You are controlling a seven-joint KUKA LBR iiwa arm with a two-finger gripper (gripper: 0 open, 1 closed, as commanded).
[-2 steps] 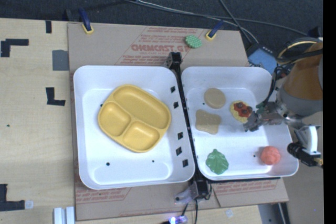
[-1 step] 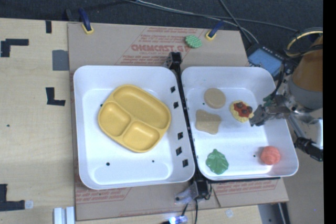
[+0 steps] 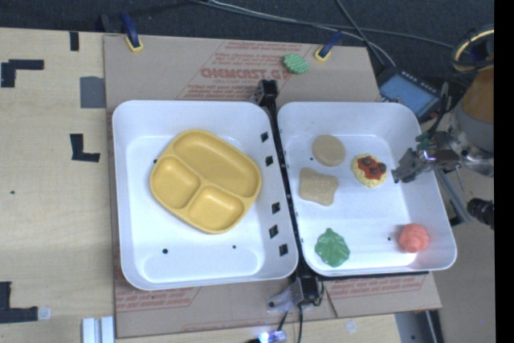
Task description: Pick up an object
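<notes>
Worktop (image 3: 48,197) carries cardboard sheet (image 3: 233,72) with red print, partly readable: "CHEMCAST". Left bin (image 3: 128,253) holds yellow divided plate (image 3: 206,181). Right bin (image 3: 377,115) holds round tan piece (image 3: 328,149), tan irregular piece (image 3: 318,187), green leafy piece (image 3: 332,247), pink-orange piece (image 3: 414,238), small yellow-and-red piece (image 3: 369,170). Arm cut off at right edge. End effector (image 3: 408,165) sits at right bin's right rim, just beside yellow-and-red piece; nothing seen between fingers; opening width cannot be told, too dark and small. Green dotted object (image 3: 296,64) lies on cardboard behind the bins.
</notes>
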